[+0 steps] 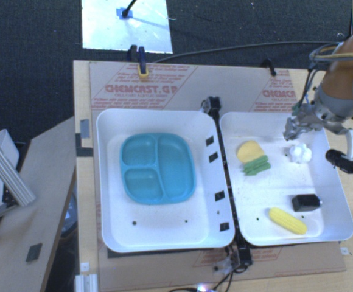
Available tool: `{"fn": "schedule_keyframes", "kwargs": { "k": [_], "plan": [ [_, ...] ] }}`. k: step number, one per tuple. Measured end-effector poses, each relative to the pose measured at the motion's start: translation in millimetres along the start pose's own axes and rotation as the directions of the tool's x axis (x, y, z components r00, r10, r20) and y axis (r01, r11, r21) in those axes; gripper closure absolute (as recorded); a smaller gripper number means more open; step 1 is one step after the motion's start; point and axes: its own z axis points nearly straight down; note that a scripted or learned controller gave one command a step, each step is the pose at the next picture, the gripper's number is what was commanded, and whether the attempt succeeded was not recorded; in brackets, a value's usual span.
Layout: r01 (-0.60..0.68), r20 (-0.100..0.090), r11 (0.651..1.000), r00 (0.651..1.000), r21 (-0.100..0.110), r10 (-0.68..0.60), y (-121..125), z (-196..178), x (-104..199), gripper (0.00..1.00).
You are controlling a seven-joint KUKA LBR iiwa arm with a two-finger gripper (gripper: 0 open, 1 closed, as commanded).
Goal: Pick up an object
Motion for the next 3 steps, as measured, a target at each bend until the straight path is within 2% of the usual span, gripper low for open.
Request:
{"fn": "schedule_keyframes", "kwargs": {
  "k": [1, 2, 3],
  "plan": [
    [0.000, -0.001, 1.000, 1.000, 0.001, 0.000, 1.6, -64.3, 4.0, 1.00],
    [0.001, -0.002, 1.000, 1.000, 0.002, -0.001, 3.3, -92.5, 3.7, 1.00],
    [0.003, -0.004, 1.000, 1.000, 0.008, -0.003, -9.7, -85.6, 55.9, 1.00]
  ]
}}
